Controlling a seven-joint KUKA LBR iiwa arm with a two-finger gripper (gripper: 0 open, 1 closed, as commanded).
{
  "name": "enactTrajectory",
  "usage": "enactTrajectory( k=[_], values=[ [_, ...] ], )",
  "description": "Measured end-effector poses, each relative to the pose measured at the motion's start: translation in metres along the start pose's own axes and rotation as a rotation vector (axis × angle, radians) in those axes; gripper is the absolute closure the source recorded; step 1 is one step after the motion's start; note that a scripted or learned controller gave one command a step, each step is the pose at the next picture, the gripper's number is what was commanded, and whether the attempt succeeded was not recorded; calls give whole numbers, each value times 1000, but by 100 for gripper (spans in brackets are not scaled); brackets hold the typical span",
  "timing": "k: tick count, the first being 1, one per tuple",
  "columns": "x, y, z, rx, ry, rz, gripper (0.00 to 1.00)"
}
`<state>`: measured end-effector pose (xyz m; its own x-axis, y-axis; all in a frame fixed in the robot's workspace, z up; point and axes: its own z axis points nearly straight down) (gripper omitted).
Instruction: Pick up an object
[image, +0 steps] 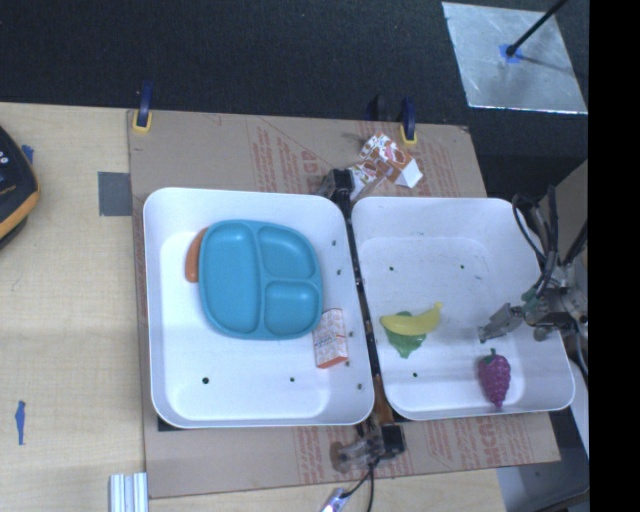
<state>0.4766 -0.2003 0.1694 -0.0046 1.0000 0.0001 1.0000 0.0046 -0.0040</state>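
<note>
A wooden bench (70, 330) carries a sheet of brown cardboard (250, 150), clamped at its far edge, and two shallow white bins sit side by side on it. Dark carpet lies beyond the bench.

The left bin (180, 395) holds a blue divided plate (260, 278) with three compartments; an orange object (191, 257) pokes out from under the plate's left edge, too hidden to identify. A small printed packet (331, 338) lies just beside the plate's lower right corner, near the bin's right wall.

The right bin (440, 235) holds a yellow banana (412, 321) resting on a green leaf-shaped piece (404, 343), the two touching, in the bin's lower left part. A purple bunch of grapes (494, 377) lies near the lower right corner.

The gripper (500, 322) reaches in over the right edge of this bin, low and tilted. Whether its jaws are open or closed cannot be told, and nothing is visibly between them. The grapes lie near and below it, apart from it; the banana lies well to its left.
</note>
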Motion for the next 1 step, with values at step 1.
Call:
enactTrajectory(
  k=[1],
  values=[
    [-12,60,-109,-3,-1,1,0]
  ],
)
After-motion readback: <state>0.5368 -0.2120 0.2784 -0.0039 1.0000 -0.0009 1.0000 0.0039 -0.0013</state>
